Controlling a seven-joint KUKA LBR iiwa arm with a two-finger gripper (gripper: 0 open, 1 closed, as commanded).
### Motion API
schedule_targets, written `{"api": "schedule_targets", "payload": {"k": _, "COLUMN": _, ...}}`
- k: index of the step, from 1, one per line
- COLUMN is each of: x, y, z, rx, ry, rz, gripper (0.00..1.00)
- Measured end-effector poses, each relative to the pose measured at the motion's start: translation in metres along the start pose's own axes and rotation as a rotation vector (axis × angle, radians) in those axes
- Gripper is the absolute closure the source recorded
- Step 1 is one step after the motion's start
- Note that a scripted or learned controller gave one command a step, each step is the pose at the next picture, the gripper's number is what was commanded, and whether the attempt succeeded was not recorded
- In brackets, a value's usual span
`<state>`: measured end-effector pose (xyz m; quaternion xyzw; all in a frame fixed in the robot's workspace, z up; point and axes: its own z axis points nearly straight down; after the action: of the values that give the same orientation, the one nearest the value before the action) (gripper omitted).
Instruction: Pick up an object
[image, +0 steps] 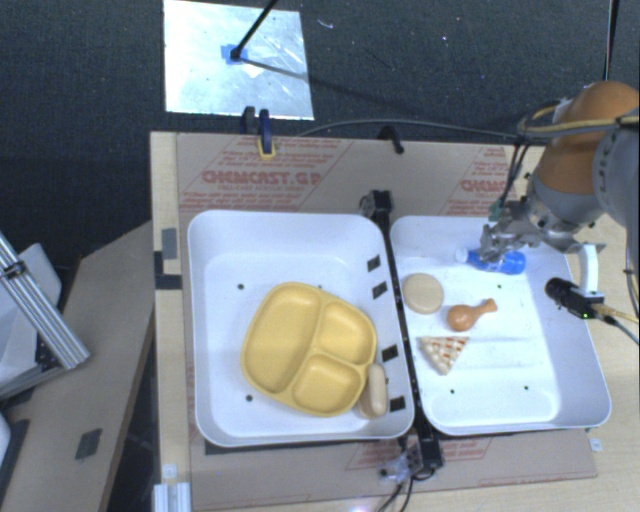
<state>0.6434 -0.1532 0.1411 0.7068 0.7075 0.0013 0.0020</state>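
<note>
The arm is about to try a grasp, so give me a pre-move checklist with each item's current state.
1. Gripper is above a target: ok, it is over the small blue object at the right white bin's far end.
2. Blue object between the fingers: cannot tell.
3. Neighbours apart from target: ok; the round beige disc, orange drumstick-shaped toy and pizza-slice toy lie nearer the camera.
4. Blue object clear of the bin wall: not ok, it sits close to it.
5. Yellow divided plate: ok, in the left white bin, out of the way.

Yellow tray in a white bin; blue object, tan disc.
</note>
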Motion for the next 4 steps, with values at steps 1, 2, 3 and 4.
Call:
{"api": "schedule_targets", "payload": {"k": 1, "x": -0.006, "y": -0.005, "z": -0.059, "rx": 0.000, "ry": 0.000, "rz": 0.001, "gripper": 1.00}}
{"api": "schedule_targets", "payload": {"k": 2, "x": 0.001, "y": 0.001, "z": -0.120, "rx": -0.003, "ry": 0.000, "rz": -0.005, "gripper": 1.00}}
{"api": "schedule_targets", "payload": {"k": 3, "x": 0.001, "y": 0.003, "z": -0.155, "rx": -0.001, "ry": 0.000, "rz": -0.005, "gripper": 1.00}}
{"api": "schedule_targets", "payload": {"k": 4, "x": 0.047, "y": -0.007, "z": -0.134, "rx": 0.005, "ry": 0.002, "rz": -0.007, "gripper": 1.00}}
